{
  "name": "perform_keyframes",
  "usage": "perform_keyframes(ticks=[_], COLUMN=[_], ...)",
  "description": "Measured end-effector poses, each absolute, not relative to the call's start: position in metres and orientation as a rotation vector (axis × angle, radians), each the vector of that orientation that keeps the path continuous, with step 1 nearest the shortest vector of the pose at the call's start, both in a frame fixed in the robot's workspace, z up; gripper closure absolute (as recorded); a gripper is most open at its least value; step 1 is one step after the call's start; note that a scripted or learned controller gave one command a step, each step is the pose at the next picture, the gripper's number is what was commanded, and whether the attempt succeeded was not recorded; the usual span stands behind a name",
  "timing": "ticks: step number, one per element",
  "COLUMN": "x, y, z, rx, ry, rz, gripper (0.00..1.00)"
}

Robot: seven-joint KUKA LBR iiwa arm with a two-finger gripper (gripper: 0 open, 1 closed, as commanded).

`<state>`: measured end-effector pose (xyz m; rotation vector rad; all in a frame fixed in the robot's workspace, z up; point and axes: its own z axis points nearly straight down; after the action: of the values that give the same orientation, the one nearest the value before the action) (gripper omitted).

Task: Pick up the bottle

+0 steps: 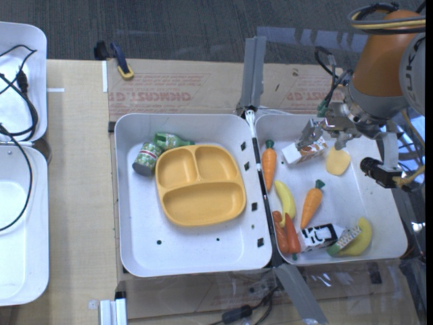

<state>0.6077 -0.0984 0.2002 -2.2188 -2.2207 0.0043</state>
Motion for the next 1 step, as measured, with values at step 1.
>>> perform_keyframes(ticks=[1], x=[0.5147], y=[-0.1148], z=[0.1157], rx=[-2.238], ry=[-2.2], rz=[0.004], gripper=[0.0])
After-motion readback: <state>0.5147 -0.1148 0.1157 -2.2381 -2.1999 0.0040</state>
